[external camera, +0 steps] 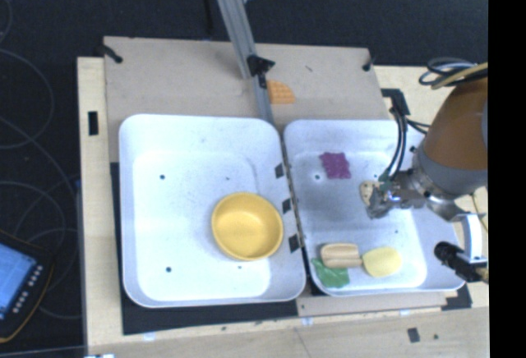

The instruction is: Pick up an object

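The right bin [329,143] holds a purple piece [334,164] toward its back, and along its front a tan block [339,254], a yellow lump [382,261] and a green bit [330,273] by the front edge. My gripper [376,202] hangs over the right part of this bin, above the yellow lump and to the right of the purple piece. I see nothing between its fingers. A yellow bowl [246,226] sits in the left bin [156,151], near its right wall.
The arm's orange band and grey wrist [456,143] cover the right bin's right side. A metal post [234,16] rises behind the bins, with an orange tag [281,93] on the board near it. Cables lie on the dark floor to the left.
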Robot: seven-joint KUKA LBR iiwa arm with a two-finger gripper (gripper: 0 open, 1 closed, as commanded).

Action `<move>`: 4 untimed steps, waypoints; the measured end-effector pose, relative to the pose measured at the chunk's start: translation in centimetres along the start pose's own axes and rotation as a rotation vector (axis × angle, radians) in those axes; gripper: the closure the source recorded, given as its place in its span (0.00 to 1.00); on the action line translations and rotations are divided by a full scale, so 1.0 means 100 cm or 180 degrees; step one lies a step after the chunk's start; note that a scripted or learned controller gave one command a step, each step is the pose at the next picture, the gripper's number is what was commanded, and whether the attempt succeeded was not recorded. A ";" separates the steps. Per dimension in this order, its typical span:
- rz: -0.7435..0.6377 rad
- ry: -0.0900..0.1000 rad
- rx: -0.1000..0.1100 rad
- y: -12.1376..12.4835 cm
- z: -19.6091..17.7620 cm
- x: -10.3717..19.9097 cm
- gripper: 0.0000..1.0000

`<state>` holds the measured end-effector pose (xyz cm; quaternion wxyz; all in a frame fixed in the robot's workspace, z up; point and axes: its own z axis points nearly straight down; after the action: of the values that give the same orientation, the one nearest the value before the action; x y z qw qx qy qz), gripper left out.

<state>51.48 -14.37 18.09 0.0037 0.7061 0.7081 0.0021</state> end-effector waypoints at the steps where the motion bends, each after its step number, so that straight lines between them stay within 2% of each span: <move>1: -0.0003 -0.0002 -0.0002 0.003 -0.054 -0.002 1.00; 2: 0.0000 -0.0002 0.0018 0.004 -0.049 -0.003 1.00; 4: -0.0015 0.0010 0.0018 0.045 -0.066 0.093 1.00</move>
<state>55.86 -5.06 24.74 0.0007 0.7044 0.7098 0.0012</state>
